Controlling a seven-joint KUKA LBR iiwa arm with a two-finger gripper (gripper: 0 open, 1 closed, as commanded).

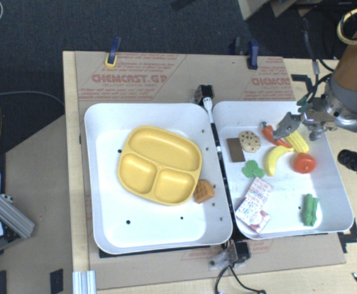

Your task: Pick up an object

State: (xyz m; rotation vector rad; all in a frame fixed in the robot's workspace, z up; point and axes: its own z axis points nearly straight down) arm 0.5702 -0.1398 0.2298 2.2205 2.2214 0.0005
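tool (286, 127) over corn (298, 143) | carrot (268, 132) partly hidden

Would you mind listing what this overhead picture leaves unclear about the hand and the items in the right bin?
- Hand: too small and blurred in the camera view to read its opening.
- Carrot: partly covered by the hand.
- Corn: upper end hidden under the wrist.
- Packet: print too small to read.
- Arm: cut off by the right edge.

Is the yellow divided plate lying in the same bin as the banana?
No: the yellow divided plate lies in the left bin, while the banana lies in the right bin.
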